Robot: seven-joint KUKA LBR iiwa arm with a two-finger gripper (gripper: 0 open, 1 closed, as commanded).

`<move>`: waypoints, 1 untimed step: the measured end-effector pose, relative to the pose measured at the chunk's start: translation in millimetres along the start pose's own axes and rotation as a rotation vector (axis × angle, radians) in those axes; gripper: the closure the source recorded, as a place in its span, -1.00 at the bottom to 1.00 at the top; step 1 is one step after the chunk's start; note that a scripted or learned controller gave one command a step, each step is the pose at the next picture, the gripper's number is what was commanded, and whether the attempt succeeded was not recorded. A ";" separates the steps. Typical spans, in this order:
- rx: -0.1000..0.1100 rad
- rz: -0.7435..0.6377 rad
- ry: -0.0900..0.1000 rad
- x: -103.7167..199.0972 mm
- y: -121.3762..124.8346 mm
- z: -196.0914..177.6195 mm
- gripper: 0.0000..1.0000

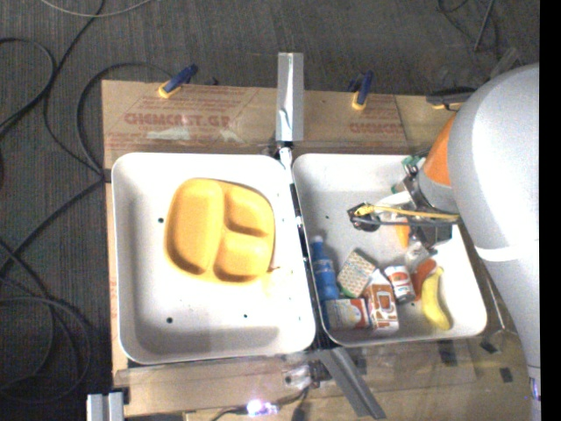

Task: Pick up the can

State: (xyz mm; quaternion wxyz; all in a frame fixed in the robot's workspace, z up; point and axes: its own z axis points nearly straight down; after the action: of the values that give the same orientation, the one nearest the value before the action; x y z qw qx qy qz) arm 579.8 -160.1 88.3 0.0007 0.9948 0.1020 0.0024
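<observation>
The can [401,283], a small red and white cylinder, lies in the right bin [342,178] near its front right, between a red and white carton [381,307] and a banana [436,303]. My gripper [419,242] hangs over the right side of this bin, just above and behind the can as seen from the camera. The arm's grey body and orange band [438,160] cover the bin's right wall. Nothing can be made out held at the gripper.
A blue bottle [323,268] lies along the right bin's left wall, with a checkered packet [356,272] beside it. An orange piece [424,274] sits by the banana. The left bin [140,305] holds a yellow divided tray [221,229].
</observation>
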 end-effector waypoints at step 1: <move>-0.002 -0.103 -0.004 64.4 10.3 1.8 -1.00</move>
State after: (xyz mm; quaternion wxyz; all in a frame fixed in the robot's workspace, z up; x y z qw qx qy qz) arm 645.0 -157.1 86.8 0.0020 0.9882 0.1529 0.0003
